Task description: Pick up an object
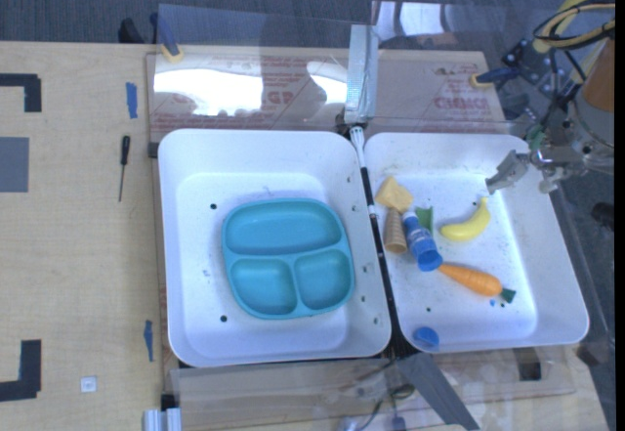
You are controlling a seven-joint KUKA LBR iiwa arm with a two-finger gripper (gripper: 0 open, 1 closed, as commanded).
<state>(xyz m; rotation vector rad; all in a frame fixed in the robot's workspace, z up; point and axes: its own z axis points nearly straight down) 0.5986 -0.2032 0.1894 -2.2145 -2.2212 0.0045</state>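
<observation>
The right bin (547,322) held the candidates: a yellow banana (468,224) toward its far right, an orange carrot (474,280) nearer the front, a blue bottle (423,241) lying between them and a tan cone (394,230), with a yellow wedge (394,193) just beyond the cone and a small blue cap (426,335) near the front rim. The left bin (186,175) carried a teal divided plate (288,256). The tool (508,170) hung over the far right edge of the right bin, just beyond the banana and apart from it; how its fingers stood could not be told. All these things looked like light, stiff plastic toys, smooth and likely slippery. The banana lay closest and clear of its neighbours, so a grip across its thick middle seemed soundest; the bottle would probably roll.
</observation>
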